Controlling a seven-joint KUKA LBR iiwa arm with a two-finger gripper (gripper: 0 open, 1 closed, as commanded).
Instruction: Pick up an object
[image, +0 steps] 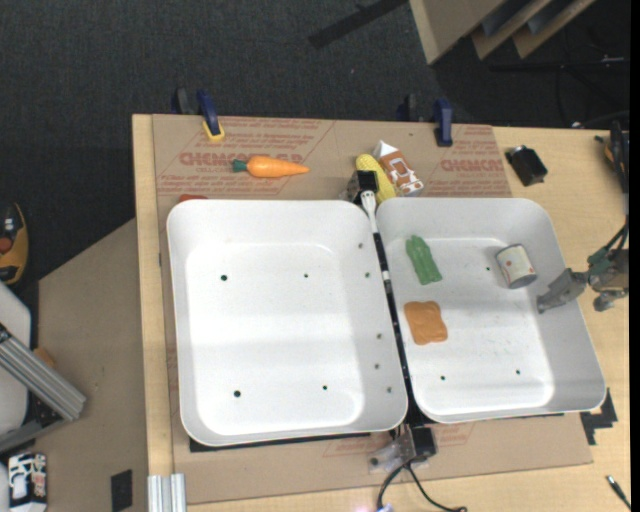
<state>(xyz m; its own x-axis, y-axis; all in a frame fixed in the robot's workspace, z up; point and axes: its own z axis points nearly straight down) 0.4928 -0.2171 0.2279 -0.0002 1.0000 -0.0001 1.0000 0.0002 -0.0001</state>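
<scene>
The gripper (560, 292) sits at the right edge of the right bin (480, 400). It is small and blurry here, so I cannot tell if it is holding tight or let go. Nothing shows in it.

Three things lie in the right bin. A little metal can (515, 266) lies on its side near the far right corner, close to the gripper. It looks hard, shiny and round, so it may roll away or slip if it gets bumped. A green stick (424, 259) lies near the left edge. It is long and thin with a bumpy look. An orange patch (427, 323) lies just below it. It looks flat and soft, and so low that the gripper might slide right over it.

The left bin (190, 300) is smooth white plastic. A toy carrot (270, 168) rests on the cardboard (150, 200) behind the bins.
</scene>
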